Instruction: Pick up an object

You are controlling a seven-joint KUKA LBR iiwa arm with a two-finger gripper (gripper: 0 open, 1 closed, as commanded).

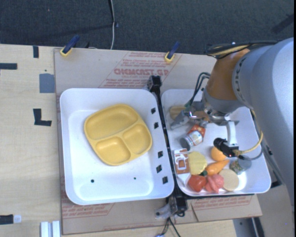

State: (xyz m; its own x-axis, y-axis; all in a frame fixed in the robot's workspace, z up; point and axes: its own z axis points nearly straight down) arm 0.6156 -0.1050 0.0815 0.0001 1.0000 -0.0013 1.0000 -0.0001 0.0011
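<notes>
My gripper (186,116) hangs low in the upper left part of the right bin (259,184), under the orange band of the arm (226,78). Just below it lies a small tipped-over bottle (193,137) with an orange label and a dark cap. A tan object (175,110) sits right beside the gripper, against the bin's left side. Further down are a yellow lumpy item (197,162), a carrot (216,167), an orange fruit (218,154), a red tomato (196,182), a pink item (214,183) and a pale round piece (231,179).
The left bin (71,132) holds a yellow divided plate (117,134). A small printed card (181,161) lies by the right bin's left wall. A black part (222,144) and a cable (254,147) hang from the arm over the right bin.
</notes>
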